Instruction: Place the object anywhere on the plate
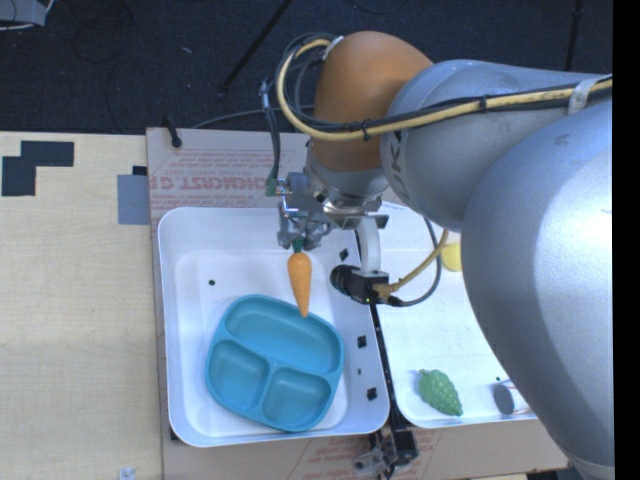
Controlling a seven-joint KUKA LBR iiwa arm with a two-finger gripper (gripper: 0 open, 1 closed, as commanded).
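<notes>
Now the gripper [297, 236], jaws clamped on the carrot's [300, 282] top, hangs it over the blue plate's [272, 361] twelve-o'clock rim. Next, probably: shift toward six o'clock, lower, release.

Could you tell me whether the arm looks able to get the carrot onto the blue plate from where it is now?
Probably yes. The gripper holds the carrot by its top, hanging with its tip at the blue plate's upper rim, and nothing lies between them.

Bright, even overhead light; white bin [180, 268] glares slightly, edges perhaps soft.
</notes>
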